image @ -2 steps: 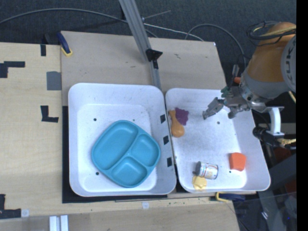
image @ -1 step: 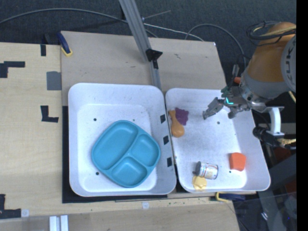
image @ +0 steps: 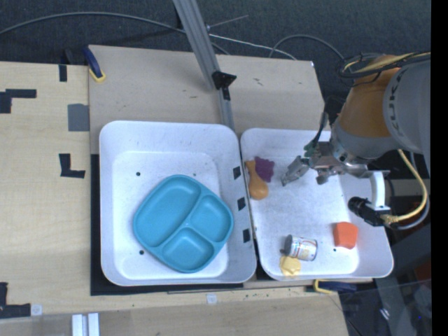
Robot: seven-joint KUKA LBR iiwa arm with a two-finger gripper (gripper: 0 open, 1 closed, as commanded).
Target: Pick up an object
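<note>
A grey robot arm (image: 392,110) with an orange band is reaching in from the right side of the camera view, and much of its body is being cut off by that edge. Its gripper (image: 306,173) is hanging over the upper part of the right bin (image: 280,142), with two dark fingers (image: 292,171) pointing down and to the left. The fingers are standing slightly apart with nothing between them, though the picture is soft and the gap is hard to judge closely.

In the right bin, a small purple object (image: 264,166) is lying near the left wall, touching an orange-yellow object (image: 258,187) just below it; their exact shapes are too blurred to name. Both are sitting just left of the fingertips, apart from them. Near the front wall, a small can (image: 302,247) is lying on its side, with a yellow object (image: 290,264) just beside it, partly tucked against the rim. An orange block (image: 344,234) is resting to the right of the can.

The left bin (image: 112,145) is holding a blue divided plate (image: 183,222) with three compartments, lying flat. A grey metal post (image: 199,37) is slanting across the bench behind the bins, its top running out of the picture.
</note>
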